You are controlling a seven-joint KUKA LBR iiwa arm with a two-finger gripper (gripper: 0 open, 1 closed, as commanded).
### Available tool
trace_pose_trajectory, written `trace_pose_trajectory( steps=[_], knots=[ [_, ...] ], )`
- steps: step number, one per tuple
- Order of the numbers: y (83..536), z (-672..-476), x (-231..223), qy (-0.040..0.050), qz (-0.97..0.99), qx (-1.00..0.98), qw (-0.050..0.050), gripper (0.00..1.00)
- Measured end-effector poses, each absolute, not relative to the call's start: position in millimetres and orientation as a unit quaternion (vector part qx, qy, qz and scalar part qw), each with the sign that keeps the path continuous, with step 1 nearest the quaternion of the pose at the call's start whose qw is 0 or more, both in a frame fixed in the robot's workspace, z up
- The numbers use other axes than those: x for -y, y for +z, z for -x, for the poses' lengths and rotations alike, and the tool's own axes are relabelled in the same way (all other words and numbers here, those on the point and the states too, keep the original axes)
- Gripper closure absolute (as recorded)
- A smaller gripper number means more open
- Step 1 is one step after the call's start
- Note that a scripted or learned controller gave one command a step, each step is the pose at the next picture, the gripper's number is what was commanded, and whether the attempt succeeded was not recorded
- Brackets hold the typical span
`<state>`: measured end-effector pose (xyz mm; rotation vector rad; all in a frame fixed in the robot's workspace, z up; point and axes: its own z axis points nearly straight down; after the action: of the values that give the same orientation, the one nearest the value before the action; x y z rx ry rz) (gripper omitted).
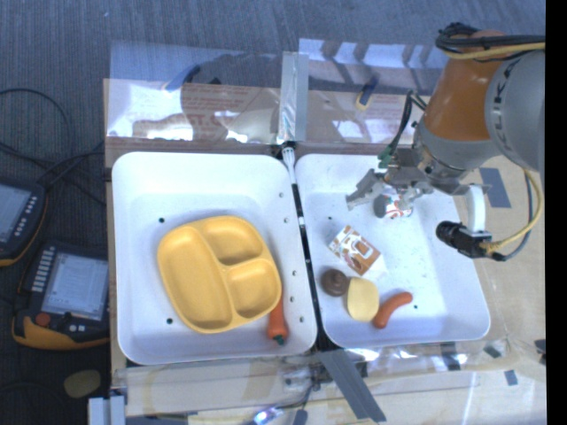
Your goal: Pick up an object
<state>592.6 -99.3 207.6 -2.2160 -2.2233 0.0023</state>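
My gripper hangs over the back part of the right bin, open, with its fingers spread and nothing seen between them. A small white and red item lies just to its right; I cannot tell whether they touch. Nearer the front of this bin lie a small brown and white carton, a round brown piece, a pale yellow piece and an orange-red sausage shape. The gripper is well above and behind these.
The left bin holds a yellow divided plate and an orange carrot at its front right corner. A ridge where the two bins meet separates them. A black cable fitting hangs off the arm over the right bin's right side.
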Motion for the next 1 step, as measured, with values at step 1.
trace_pose_trajectory(
  steps=[1],
  knots=[
    [93.5,-536.8,111.5,0.0000,0.689,0.725,0.001,0.00]
  ],
)
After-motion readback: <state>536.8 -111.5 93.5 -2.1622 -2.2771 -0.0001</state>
